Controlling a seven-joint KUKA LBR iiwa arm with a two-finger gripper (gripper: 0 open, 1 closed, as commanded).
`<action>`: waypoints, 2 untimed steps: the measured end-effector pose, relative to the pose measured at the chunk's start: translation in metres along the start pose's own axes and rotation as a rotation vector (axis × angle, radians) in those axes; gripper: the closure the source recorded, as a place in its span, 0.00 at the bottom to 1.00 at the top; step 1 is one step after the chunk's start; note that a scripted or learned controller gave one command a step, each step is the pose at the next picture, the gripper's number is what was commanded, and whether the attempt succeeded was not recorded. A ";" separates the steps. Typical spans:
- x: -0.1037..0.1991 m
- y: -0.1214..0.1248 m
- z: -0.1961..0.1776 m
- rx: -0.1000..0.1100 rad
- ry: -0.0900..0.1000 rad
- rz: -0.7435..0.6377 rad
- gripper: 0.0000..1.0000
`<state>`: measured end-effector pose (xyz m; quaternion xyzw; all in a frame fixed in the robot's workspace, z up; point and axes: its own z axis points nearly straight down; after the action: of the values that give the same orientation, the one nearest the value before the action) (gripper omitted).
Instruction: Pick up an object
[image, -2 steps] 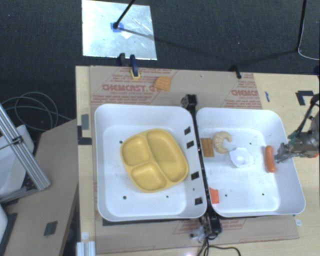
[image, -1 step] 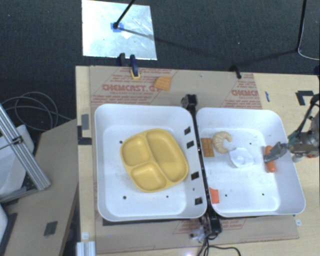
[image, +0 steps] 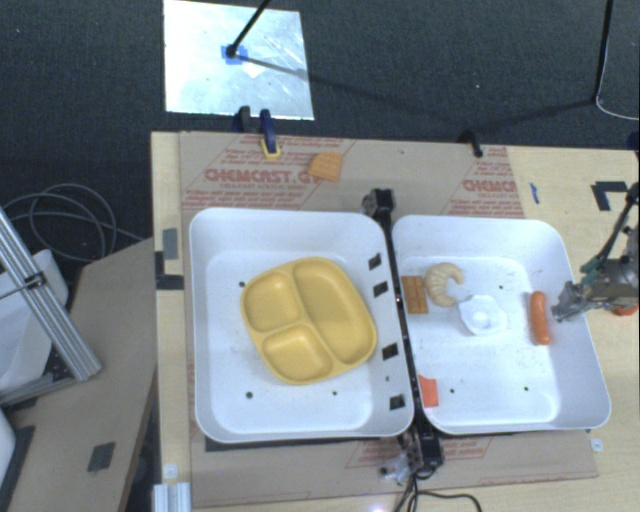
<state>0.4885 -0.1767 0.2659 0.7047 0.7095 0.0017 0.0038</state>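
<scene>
1. The left bin (image: 215, 400) is a shallow white tray with rounded corners and a smooth plastic look. In it lies a yellow plate (image: 308, 320) with three hollows, turned at a slant and near the middle, probably set there as a place to put things down.
2. Along the seam between the bins sit small dark clips (image: 381, 289), which seem to hold the two rims together.
3. The right bin (image: 500, 410) holds the loose pieces, so the thing to pick up is most likely one of these. A small brown block (image: 414, 295) lies by the left wall, just beside a pale, curved croissant (image: 445, 282) with a lumpy surface.
4. Near the croissant lies a small white cup (image: 481, 317), glossy and rounded. An orange wedge (image: 428, 391) lies at the lower left corner.
5. An orange sausage (image: 540, 318), smooth and oblong, lies upright in the view near the right wall.
6. The gripper (image: 570, 305) hangs at the right rim, just beside the sausage. I cannot tell how it is set; nothing shows in its grasp.
</scene>
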 end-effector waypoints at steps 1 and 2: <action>0.033 -0.001 0.033 0.007 0.004 0.001 1.00; 0.034 0.055 0.000 -0.001 0.001 0.000 1.00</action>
<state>0.5430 -0.1421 0.2658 0.7047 0.7094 0.0021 0.0038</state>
